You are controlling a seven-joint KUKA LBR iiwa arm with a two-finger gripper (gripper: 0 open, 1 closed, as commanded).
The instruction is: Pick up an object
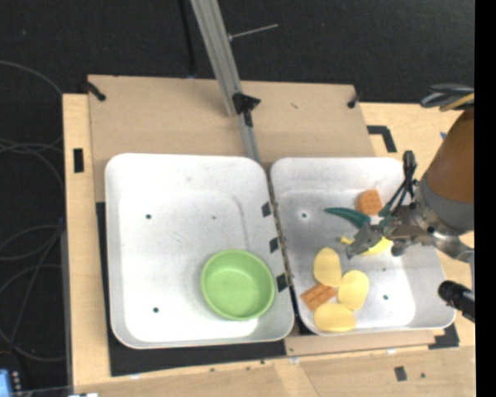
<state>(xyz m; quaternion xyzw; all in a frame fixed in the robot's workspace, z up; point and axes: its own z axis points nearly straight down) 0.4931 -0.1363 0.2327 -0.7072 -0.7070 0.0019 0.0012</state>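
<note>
Reaching in from the right, the arm (450,168) hangs its gripper (361,242) low over the right bin (314,180).

Whether its jaws are wide or closed I cannot tell; they merge with a dark green curved object (345,215) and a small yellow piece (380,245) just beside the tip, and nothing is plainly seen clamped. An orange round piece (369,201) lies a little behind the gripper, toward the bin's far edge. Near the bin's front edge sit three pale yellow oval pieces, one (327,266) nearest the gripper, another (354,289) beside it and the last (335,318) at the front wall, with a small orange block (317,295) touching them on the left. A green bowl (237,283) stands upright in the left bin (174,197), toward its front right corner.
</note>
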